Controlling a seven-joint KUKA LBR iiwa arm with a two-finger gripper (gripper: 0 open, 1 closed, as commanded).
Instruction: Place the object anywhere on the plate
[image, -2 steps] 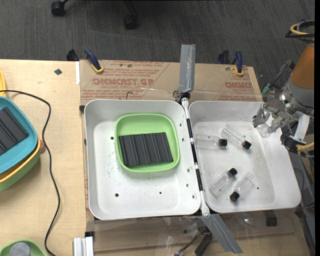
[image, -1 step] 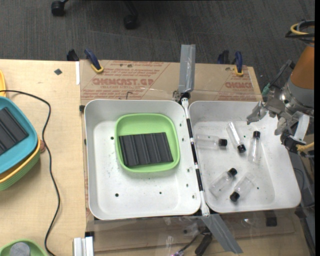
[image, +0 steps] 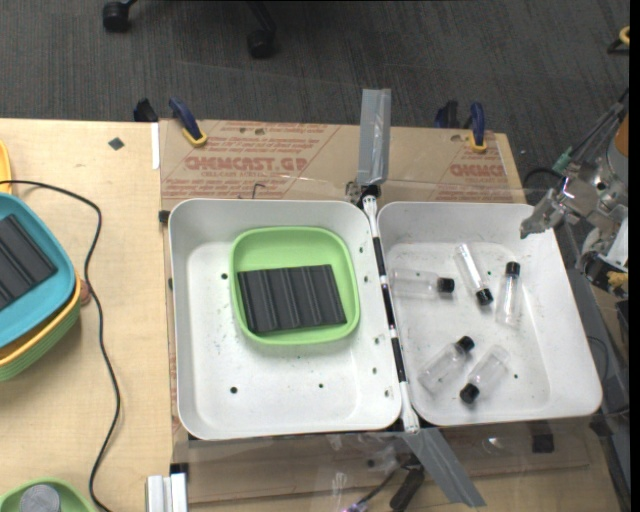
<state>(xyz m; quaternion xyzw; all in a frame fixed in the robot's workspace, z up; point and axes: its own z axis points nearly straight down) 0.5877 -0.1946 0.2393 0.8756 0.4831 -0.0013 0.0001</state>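
**Five to choose from, none moved across**

Two shallow white plastic bins sat side by side on the bench. The left bin (image: 200, 400) held the rounded green plate (image: 295, 240), and a dark ribbed rectangular insert (image: 293, 298) covered most of the plate's floor. The right bin (image: 560, 385) held the task's objects, five small clear vials with black caps, all lying on their sides and well apart from the plate.

We judged the step in hand to be the pick. The grey two-finger gripper (image: 540, 218) hung near the right bin's far right corner, above the rim, and touched nothing. The vial by the dividing wall (image: 422, 285) lay alone, so it looked like the easiest target. The two upper vials (image: 470, 270) (image: 510, 292) lay near each other. The lower pair (image: 445, 362) (image: 483, 377) lay closer still, so a descent there might nudge the neighbour. We would close across a vial's body, not along it, because round glass rolls. We would also lift well clear of the centre wall before crossing over.

The arm was cut off at the right edge of the view. We could not tell whether the gripper was open or closed. The clear vial bodies faded into the white floor, so we read their lie mainly from the caps.
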